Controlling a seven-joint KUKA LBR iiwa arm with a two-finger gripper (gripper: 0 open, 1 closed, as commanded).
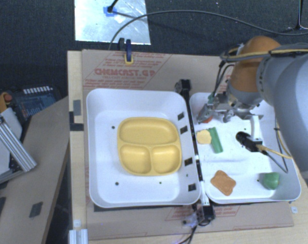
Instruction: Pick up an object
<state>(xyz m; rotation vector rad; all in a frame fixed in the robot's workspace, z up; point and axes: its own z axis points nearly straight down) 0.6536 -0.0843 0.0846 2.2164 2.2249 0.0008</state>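
Gripper (218, 111): I see it low over the far left part of the right bin (286, 187); I cannot tell how it stands.
Green stick (216, 140): lies in the right bin, just nearer than the gripper; long axis runs far-to-near, slightly slanted.
Yellow piece (203, 136): touching the stick's left side.
Orange piece (223, 182): near edge of the right bin.
Green lump (270, 180): near right corner.
Yellow tray (146, 145): middle of the left bin (100, 177).
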